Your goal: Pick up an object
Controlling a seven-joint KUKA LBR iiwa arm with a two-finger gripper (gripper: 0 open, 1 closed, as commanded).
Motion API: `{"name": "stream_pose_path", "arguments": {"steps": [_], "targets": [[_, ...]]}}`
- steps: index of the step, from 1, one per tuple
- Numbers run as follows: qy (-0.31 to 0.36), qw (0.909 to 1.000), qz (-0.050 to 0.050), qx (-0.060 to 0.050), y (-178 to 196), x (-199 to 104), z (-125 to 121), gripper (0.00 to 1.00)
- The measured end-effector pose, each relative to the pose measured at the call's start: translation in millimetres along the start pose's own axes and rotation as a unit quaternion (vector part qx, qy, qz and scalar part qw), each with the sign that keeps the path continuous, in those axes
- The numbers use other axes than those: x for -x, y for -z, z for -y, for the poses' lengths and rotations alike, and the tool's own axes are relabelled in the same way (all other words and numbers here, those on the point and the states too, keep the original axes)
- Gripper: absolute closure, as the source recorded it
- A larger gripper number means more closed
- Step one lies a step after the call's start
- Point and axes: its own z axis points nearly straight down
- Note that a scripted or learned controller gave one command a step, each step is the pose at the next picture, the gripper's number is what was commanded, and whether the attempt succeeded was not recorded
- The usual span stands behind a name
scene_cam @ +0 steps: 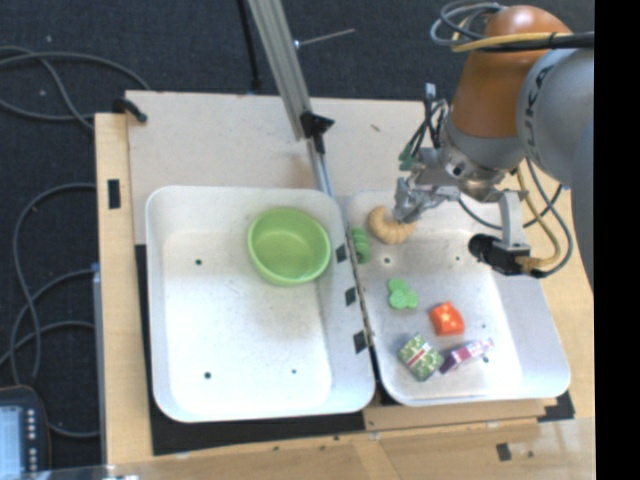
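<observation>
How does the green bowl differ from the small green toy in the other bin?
The bowl lies in the left bin; the green toy lies in the right bin. The bowl is far larger than the toy. The bowl is round and hollow, while the toy is a lumpy, lobed shape. The bowl is a paler, yellower green; the toy is a deeper green. Both rest on a white bin floor, apart from the gripper.

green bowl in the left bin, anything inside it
The round green plastic bowl sits upright in the left white bin, and its visible interior shows plain green, with nothing in it. Whatever lies beneath the bowl is covered.
</observation>
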Motion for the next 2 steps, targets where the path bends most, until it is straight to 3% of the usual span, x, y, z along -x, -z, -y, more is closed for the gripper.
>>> {"name": "stream_pose_path", "arguments": {"steps": [2], "targets": [[-0.001,1.0000,0.001,0.000,-16.4,-104.5,-19.9,1.00]]}}
